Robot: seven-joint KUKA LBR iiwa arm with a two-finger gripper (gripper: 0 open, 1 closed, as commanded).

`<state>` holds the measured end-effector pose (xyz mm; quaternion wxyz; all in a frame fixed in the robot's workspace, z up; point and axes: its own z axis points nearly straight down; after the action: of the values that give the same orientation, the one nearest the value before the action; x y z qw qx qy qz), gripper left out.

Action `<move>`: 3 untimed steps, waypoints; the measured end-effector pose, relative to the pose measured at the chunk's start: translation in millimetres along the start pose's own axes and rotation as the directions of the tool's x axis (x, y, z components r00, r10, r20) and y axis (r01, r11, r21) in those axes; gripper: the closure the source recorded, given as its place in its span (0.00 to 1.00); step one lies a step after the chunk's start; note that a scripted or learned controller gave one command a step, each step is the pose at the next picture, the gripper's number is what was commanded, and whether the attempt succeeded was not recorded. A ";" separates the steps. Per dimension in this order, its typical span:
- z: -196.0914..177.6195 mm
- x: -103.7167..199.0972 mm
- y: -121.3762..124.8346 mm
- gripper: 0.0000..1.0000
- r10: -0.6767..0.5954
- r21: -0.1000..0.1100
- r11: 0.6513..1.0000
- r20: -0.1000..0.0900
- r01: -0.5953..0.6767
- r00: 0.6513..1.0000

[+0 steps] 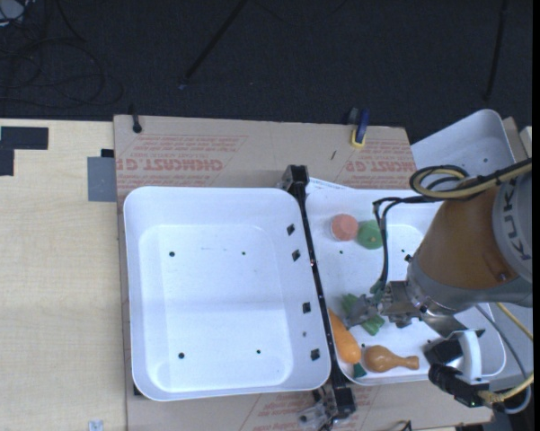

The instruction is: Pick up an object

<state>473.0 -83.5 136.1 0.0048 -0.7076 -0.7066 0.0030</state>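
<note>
Camera view: gripper (363, 311) sat low in the right white bin (404, 233), just above a small dark-green plastic piece (371, 327); finger spread could not be told. Beside it lay an orange carrot-shaped toy (343, 338) and a tan gourd-shaped toy (388, 360). These looked light, rigid, smooth; the gourd's narrow neck seemed the best hold. The wrist angled in from the right, orange band (463, 241) above.

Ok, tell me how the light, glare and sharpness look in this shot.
Camera view: even overhead light, the left bin bright white but not blown out, its screw holes plain; soft shadow along the divider; floor beyond the bench nearly black; overall a little soft, so the claw and the green pieces under it blur together, while the orange carrot reads clearly.
</note>
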 end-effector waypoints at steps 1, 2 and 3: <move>-12.9 -1.4 1.6 1.00 0.005 -0.005 1.000 0.001 -0.005 1.000; -12.5 -1.5 1.5 0.00 0.006 -0.004 1.000 0.001 -0.006 1.000; -12.5 -1.5 1.5 0.00 0.006 -0.004 1.000 0.001 -0.006 1.000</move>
<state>474.6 -85.0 148.5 0.0030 -0.7096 -0.7046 0.0017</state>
